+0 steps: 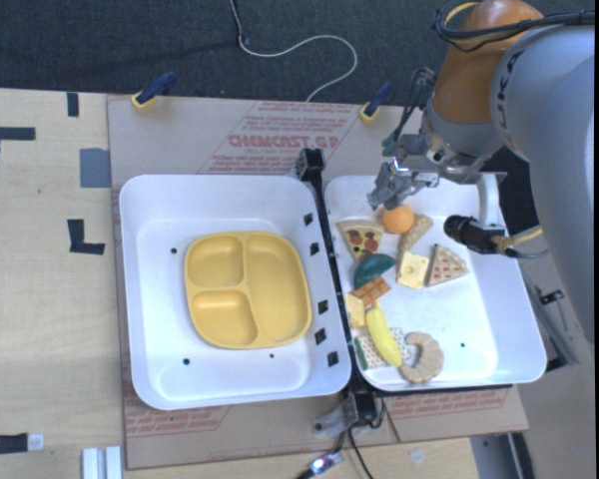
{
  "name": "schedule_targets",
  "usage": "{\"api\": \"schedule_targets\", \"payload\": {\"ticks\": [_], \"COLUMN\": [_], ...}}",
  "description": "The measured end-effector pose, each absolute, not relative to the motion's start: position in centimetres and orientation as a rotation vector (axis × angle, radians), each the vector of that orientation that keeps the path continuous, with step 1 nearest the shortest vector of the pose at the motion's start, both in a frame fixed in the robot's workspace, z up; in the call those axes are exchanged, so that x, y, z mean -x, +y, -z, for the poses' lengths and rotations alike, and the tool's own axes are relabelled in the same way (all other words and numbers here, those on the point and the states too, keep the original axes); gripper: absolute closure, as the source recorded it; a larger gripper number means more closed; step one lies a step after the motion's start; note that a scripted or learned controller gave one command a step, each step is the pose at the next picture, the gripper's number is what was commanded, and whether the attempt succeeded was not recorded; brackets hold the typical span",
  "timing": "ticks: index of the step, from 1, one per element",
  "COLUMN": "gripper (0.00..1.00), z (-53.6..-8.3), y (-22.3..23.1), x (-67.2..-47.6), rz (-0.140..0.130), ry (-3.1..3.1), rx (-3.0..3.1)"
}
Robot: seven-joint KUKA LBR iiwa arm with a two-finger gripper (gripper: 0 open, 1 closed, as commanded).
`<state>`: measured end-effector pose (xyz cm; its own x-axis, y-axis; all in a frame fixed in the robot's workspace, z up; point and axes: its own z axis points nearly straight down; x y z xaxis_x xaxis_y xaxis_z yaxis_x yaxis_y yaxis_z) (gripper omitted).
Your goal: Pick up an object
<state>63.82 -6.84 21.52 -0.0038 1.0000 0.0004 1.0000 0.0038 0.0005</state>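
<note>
A yellow divided plate lies in the middle of the left bin. In the right bin, toy foods crowd its left edge: a pizza slice, a teal piece, a cracker, a banana and a cookie near the front edge. An orange sits near the back edge, with cheese and a sandwich wedge toward the middle. The gripper hangs just above the orange; whether it is parted or closed I cannot tell.
</note>
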Motion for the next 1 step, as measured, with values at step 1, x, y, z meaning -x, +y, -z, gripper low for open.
{"api": "schedule_targets", "payload": {"ticks": [1], "gripper": [1.0], "z": [-23.06], "y": [-7.58], "x": [-64.52], "rz": [0.0], "ry": [2.224], "rx": [-2.219]}}
